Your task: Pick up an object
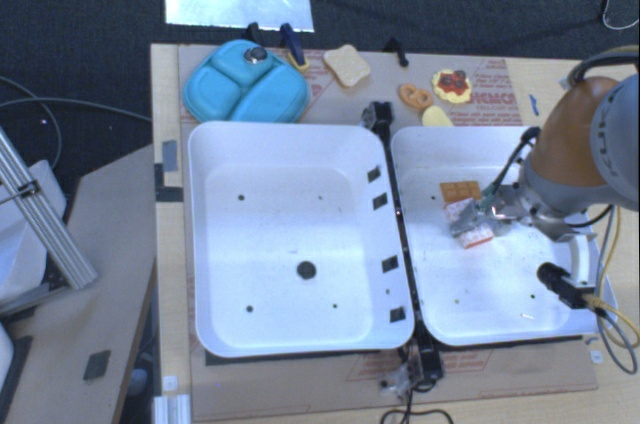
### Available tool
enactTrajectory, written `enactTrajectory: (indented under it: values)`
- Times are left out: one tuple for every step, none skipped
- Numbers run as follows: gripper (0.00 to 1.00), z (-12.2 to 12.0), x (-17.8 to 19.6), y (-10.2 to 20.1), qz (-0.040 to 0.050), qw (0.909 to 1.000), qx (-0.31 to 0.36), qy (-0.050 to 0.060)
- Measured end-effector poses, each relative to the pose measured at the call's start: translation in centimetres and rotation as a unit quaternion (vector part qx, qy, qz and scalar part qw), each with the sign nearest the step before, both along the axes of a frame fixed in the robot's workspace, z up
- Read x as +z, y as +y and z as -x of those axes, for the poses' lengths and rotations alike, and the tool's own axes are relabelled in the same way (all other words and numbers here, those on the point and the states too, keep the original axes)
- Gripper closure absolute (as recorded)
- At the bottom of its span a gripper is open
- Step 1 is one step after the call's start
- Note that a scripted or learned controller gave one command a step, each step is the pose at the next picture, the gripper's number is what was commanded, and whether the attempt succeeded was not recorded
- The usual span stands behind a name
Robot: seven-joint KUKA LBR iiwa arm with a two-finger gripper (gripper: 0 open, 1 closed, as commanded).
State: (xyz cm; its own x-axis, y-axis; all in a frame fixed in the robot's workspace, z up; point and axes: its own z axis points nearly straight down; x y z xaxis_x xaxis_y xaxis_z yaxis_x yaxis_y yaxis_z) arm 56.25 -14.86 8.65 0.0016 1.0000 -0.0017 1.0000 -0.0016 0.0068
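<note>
At lower right, the right white bin [480, 317] holds a small red-and-white packet [473, 230] beside an orange waffle-like square [461, 191]. The grey gripper [484, 214] sits down on the packet — whether it grips cannot be told, being blurred. The arm [580, 152] is cut off at the right edge.

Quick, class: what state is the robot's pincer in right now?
Pincer: low in the right bin, over a small packet; open or shut cannot be told.
</note>
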Motion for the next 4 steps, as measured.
enactTrajectory:
  values:
    - [0.00,-6.4,0.0,-2.0,0.0008,1.0000,0.004,-0.002]
    - [0.00,-10.6,2.1,-6.0,0.0010,1.0000,0.003,-0.001]
    - [0.00,-2.1,-0.1,-2.2,-0.0004,1.0000,0.000,0.001]
    - [0.00,-5.4,0.0,-5.9,0.0003,1.0000,0.001,0.000]
